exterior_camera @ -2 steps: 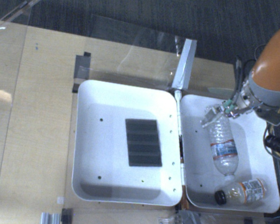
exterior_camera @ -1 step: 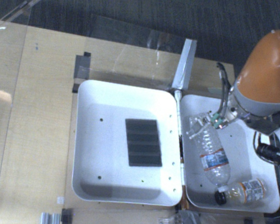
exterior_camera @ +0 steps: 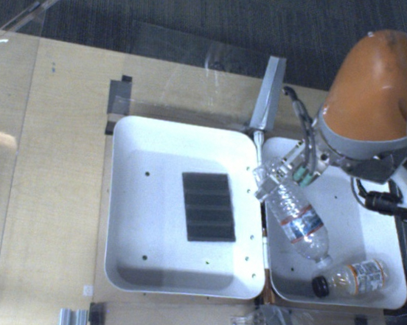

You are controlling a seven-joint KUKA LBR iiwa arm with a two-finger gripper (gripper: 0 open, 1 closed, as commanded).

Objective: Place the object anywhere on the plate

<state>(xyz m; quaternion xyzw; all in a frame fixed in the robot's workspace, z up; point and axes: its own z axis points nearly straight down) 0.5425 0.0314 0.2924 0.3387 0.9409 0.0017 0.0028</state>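
Camera view, one entry per item.

My gripper (exterior_camera: 289, 173): hung over the left edge of the right bin (exterior_camera: 387, 294), under the orange wrist band (exterior_camera: 370, 83). Its tip sat at the upper end of a clear plastic water bottle (exterior_camera: 297, 216). Whether the fingers were spread or closed on that bottle, I could not tell; the wrist hid too much.

Clear plastic water bottle: lay slantwise in the right bin, upper end by the wall between the bins, label (exterior_camera: 306, 227) toward the lower end. Judged light, thin-walled, crushable, slick and apt to roll. Best taken across the body above the label, or at the stiffer neck.

Second bottle (exterior_camera: 352, 278): smaller, dark cap, orange-and-white label, on its side near the right bin's front wall, just beside the first bottle's base.

Left bin (exterior_camera: 133, 186): held a dark ribbed rectangular plate (exterior_camera: 209, 207) near its middle, well apart from both bottles. Nothing rested on it; placing not yet done.
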